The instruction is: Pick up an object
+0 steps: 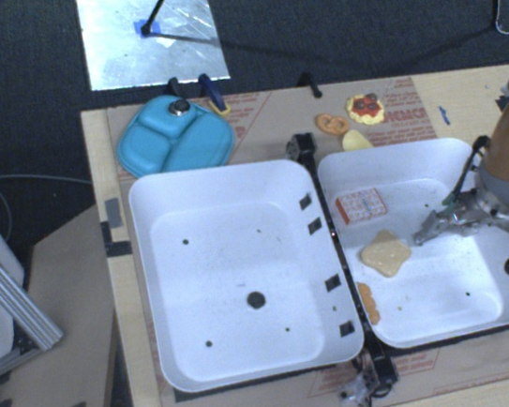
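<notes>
- Gripper (422,236) in the right bin (478,306), finger state I cannot tell.
- Tan toast piece (385,254) lies just at its nine o'clock.
- Risk, I judge: fingers scraping past the flat piece.

No wording can be made out — red print is seen on the cardboard sheet (412,113) under the bins, and a red grid on a small card (360,206), both illegible.

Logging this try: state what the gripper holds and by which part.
Nothing is visibly held. The gripper sits low in the right bin, its tip just right of the tan bread-shaped piece, which lies on the bin floor.
</notes>
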`<state>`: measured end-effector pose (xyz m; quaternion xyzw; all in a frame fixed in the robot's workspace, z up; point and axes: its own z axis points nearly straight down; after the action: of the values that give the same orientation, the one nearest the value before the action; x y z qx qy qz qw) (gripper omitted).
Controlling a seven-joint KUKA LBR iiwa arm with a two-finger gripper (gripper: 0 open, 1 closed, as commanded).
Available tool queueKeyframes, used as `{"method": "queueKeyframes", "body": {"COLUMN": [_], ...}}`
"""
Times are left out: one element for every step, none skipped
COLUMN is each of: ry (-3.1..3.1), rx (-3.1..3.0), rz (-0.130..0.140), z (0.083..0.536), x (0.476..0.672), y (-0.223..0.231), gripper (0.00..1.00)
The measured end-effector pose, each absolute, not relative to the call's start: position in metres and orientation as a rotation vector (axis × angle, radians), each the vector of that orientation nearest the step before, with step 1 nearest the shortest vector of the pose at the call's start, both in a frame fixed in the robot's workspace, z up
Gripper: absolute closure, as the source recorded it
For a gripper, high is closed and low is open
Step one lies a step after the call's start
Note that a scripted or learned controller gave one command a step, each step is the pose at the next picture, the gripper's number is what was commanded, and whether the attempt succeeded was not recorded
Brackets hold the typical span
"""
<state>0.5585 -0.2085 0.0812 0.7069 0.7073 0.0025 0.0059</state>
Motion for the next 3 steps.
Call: {"method": "queueKeyframes", "body": {"ry": [2.229, 2.214, 2.214], "rx": [2.202, 2.214, 2.212], "rz": [0.011, 0.007, 0.009], "z": [0.087, 0.087, 0.089], "x": [0.629, 0.661, 0.582], "y": [-0.141, -0.209, -0.197], "gripper": [0.0, 0.0, 0.0]}}
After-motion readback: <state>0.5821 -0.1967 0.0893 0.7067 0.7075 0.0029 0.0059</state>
